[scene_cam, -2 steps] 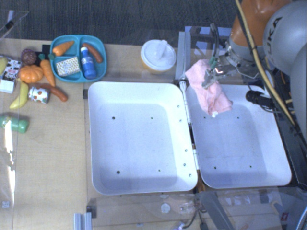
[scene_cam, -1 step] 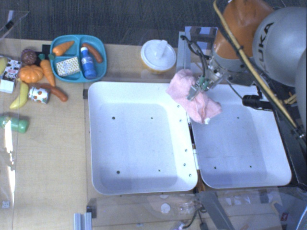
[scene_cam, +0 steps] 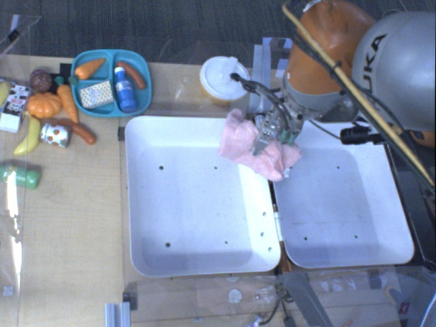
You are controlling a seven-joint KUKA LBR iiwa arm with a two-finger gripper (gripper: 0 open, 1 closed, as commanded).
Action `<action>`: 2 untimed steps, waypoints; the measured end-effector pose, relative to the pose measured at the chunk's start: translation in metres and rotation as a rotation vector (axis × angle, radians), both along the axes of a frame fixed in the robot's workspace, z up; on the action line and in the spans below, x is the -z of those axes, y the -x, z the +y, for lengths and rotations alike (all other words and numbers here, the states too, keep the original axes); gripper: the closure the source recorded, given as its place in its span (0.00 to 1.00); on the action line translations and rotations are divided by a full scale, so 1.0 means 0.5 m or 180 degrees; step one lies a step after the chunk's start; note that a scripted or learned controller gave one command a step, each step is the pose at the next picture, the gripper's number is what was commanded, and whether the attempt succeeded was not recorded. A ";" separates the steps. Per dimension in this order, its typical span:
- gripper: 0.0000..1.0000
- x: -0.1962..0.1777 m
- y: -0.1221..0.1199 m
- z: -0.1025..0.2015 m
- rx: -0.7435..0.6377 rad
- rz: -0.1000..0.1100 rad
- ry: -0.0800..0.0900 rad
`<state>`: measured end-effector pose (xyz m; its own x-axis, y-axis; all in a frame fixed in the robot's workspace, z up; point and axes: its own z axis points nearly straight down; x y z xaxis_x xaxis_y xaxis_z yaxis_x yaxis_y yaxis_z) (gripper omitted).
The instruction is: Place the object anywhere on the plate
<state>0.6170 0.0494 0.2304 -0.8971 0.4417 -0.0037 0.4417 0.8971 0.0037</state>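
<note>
Hanging from the gripper (scene_cam: 272,133), a pink cloth (scene_cam: 253,150) is seen pinched at its upper folds, above the seam between the two bins. It is judged light, limp; bunched folds are best gripped.

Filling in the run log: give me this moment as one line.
arm: over bins' inner rims | pincer: on pink cloth | cloth: draped across both bins | blue divided plate: upper left, holds toy food | placement: not done
</note>
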 end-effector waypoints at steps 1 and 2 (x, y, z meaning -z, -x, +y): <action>1.00 -0.015 0.070 0.080 -0.1273 0.0000 0.0003; 1.00 0.009 0.127 0.161 -0.1475 0.0004 0.0004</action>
<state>0.5535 0.1301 0.2260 -1.0000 -0.0060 -0.0027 -0.0060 1.0000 0.0023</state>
